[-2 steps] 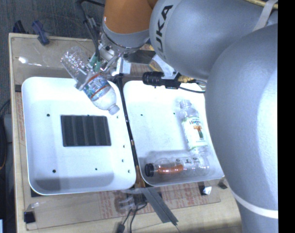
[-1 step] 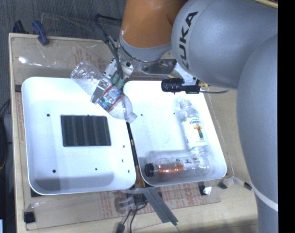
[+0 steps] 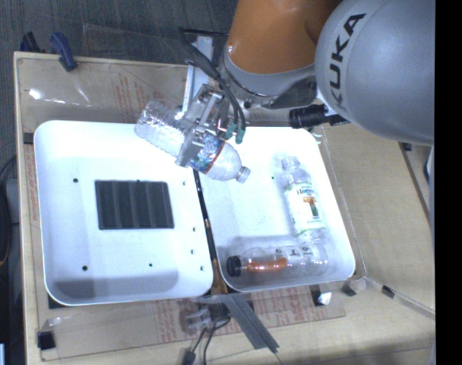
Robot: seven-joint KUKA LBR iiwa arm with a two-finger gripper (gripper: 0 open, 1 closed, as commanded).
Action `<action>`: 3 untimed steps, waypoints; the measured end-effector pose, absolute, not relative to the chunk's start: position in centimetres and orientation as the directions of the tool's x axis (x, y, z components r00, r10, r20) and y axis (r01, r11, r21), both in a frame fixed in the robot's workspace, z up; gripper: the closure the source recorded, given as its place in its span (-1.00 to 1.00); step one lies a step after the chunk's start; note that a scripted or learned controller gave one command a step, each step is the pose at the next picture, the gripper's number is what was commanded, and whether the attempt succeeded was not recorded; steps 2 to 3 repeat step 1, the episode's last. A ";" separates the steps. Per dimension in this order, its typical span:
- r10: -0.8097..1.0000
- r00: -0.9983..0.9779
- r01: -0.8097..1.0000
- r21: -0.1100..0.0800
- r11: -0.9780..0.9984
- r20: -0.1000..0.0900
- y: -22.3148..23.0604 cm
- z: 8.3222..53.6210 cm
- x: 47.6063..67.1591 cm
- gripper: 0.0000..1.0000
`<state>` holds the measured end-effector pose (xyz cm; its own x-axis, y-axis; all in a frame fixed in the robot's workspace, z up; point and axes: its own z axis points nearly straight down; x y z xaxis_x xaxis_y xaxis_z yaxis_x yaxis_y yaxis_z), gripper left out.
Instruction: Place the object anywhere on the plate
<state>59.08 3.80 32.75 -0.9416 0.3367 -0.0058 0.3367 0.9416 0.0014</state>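
So the gripper (image 3: 203,134) is clamped on a clear plastic bottle (image 3: 187,144), fingers pinching it near the middle. The bottle is up in the air over the seam between the two bins, long axis slanting from upper left down to its cap at lower right. The dark plate (image 3: 134,204) sits in the left bin (image 3: 56,150), down and left of the fingers, so I'd guess that's where it heads. Two more bottles (image 3: 301,200) lie in the right bin (image 3: 333,211).

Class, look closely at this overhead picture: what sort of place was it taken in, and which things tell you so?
Probably a robotics lab test bench. A KUKA arm reaches over two white bins, its hand holding a clear plastic bottle, with more bottles waiting in the right bin.
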 end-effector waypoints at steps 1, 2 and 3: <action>0.337 -0.942 0.337 0.001 0.942 -0.006 3.8 32.8 59.1 -1.00; 0.337 -0.942 0.337 0.001 0.942 -0.006 3.8 32.8 59.1 -1.00; 0.337 -0.942 0.337 0.001 0.942 -0.006 3.8 32.8 59.1 -1.00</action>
